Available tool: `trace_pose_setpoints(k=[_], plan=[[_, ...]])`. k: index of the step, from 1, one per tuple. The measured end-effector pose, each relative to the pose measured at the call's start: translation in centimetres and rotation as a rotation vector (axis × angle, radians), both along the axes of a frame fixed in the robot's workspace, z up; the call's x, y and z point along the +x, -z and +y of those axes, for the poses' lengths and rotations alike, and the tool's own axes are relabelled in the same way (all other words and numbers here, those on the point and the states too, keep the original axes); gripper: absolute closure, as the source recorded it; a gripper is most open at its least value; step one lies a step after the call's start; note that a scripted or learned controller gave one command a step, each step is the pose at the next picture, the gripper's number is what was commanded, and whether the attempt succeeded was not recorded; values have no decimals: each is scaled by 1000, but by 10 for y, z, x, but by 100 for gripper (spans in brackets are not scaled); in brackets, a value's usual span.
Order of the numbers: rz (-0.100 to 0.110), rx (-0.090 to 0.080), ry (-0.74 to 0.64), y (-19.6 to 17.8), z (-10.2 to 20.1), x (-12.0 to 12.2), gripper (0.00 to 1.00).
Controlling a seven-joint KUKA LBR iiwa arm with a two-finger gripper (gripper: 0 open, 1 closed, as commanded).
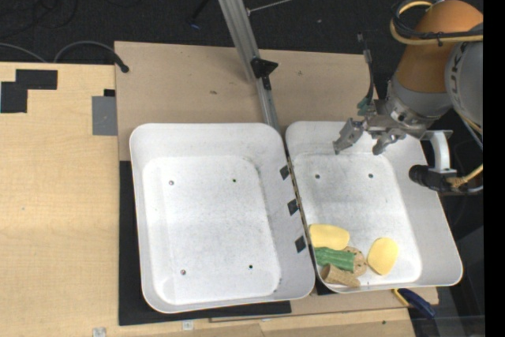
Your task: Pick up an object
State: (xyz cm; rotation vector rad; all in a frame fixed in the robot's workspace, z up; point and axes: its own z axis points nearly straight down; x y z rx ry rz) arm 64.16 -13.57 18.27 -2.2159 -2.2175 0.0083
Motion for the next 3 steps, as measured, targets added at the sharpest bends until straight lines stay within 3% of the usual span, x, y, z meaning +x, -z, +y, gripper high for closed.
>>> trace_pose_setpoints(k=[2,3], plan=[[-5,-1,2,93,-2,6,0],[-6,-1,4,81,-2,7,100]])
